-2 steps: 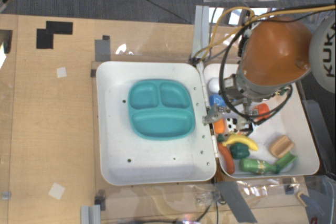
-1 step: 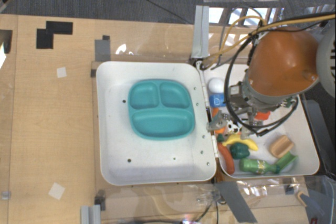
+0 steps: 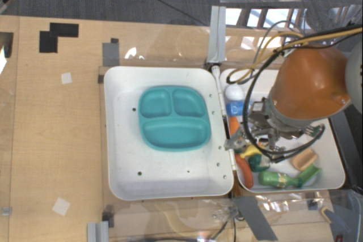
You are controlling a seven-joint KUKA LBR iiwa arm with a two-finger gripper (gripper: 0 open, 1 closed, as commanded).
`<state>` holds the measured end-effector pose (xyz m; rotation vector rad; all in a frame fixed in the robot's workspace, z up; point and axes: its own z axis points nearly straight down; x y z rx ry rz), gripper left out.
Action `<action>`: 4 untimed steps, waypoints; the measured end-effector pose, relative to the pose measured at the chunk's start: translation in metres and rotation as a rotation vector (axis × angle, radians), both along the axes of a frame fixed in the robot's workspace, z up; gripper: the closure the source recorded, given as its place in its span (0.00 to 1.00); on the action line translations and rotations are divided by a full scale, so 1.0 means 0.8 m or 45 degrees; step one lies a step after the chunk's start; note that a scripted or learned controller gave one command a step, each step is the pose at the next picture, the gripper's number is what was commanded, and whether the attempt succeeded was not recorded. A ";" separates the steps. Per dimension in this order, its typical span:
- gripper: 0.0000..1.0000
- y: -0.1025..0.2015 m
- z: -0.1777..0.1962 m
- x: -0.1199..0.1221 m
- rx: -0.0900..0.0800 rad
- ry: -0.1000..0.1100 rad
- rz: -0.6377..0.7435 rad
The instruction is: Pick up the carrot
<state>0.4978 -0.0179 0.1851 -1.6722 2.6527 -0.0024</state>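
- Orange-banded and grey, the arm reaches in from 3 o'clock and hangs over the right bin (image 3: 338, 178), its wrist bulk covering much of that bin; the low, steep pose looks chosen for a downward reach into the clutter.
- The tool (image 3: 249, 141) sits under the wrist toward the bin's 9 o'clock wall; whether it is spread or pressed together I cannot tell, since the wrist and cables mask it.
- The carrot (image 3: 243, 167) lies just at 6 o'clock of the tool, a red-orange length running along the bin's left wall (wedged there, so one side is probably hard to reach).
- Crowding it: a yellow piece (image 3: 250, 151) at its upper end, a dark green item (image 3: 256, 162) beside it, and a green bottle-like thing (image 3: 282, 179) toward 4 o'clock.
- A tan block (image 3: 303, 158) rests at 3 o'clock of these, well clear of the carrot.
- A white-and-blue bottle (image 3: 234, 100) stands at 12 o'clock of the tool.
- The left bin (image 3: 122, 178) holds a teal divided plate (image 3: 174, 118) near its middle, out of the way of the pick.
- Both bins sit on the wooden counter (image 3: 51, 150).
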 end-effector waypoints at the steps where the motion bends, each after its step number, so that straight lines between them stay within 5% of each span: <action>1: 0.00 -0.019 0.001 0.023 0.001 -0.005 -0.120; 3: 0.00 -0.007 0.001 0.027 0.004 -0.002 -0.629; 4: 0.00 -0.007 0.001 0.027 0.004 -0.002 -0.629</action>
